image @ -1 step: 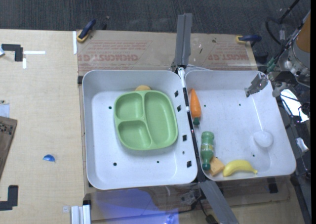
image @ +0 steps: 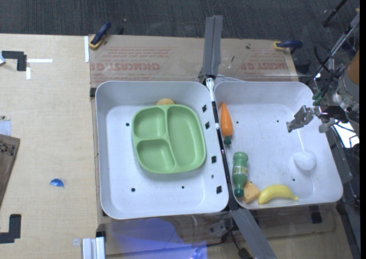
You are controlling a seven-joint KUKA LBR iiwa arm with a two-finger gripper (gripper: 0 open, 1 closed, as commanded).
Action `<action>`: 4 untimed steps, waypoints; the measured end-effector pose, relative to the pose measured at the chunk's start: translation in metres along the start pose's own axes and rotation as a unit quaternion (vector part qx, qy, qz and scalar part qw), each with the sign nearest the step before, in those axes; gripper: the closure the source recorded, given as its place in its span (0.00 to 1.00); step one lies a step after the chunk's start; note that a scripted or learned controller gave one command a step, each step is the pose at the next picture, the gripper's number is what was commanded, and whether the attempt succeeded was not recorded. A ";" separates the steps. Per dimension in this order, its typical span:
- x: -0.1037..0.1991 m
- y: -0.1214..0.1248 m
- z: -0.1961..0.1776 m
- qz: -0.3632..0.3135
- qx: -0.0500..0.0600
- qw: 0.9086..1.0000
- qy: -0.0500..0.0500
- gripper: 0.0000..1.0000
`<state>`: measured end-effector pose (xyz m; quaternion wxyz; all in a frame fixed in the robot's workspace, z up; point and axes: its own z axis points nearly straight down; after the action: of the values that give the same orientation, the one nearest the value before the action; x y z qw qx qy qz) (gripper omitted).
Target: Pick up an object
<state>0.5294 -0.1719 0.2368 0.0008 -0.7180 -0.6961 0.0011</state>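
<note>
From my station I see the two-finger gripper (image: 309, 118) hanging over the right side of the right-hand shallow white bin (image: 269, 95), with the grey arm reaching in from the right edge. Its fingers look spread apart with nothing between them. Just below it, on the bin floor, lies a small white egg-shaped object (image: 305, 161), apart from the fingers. Along the bin's front wall lies a yellow plastic banana (image: 278, 194), and touching its left end is a small orange-brown chunk (image: 250, 191). Beside that, against the left wall, lies a green bottle with a label (image: 239, 166), and farther back along the same wall lies an orange carrot (image: 226, 121). The left-hand shallow white bin (image: 114, 138) holds a light green plastic divided plate with three compartments (image: 169, 138), lying flat near the middle; a small yellowish object (image: 165, 102) peeks out behind its far rim, too hidden for me to identify.
</note>
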 end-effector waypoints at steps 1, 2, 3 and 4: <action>0.000 0.001 -0.008 0.000 0.000 1.000 0.000 1.00; 0.026 -0.021 0.065 -0.024 0.000 1.000 0.000 1.00; 0.049 -0.012 0.145 -0.067 -0.001 0.998 0.000 1.00; 0.056 -0.044 0.146 -0.183 0.000 0.983 0.001 1.00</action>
<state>0.4870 -0.1147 0.0909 0.0013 -0.5782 -0.8159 0.0005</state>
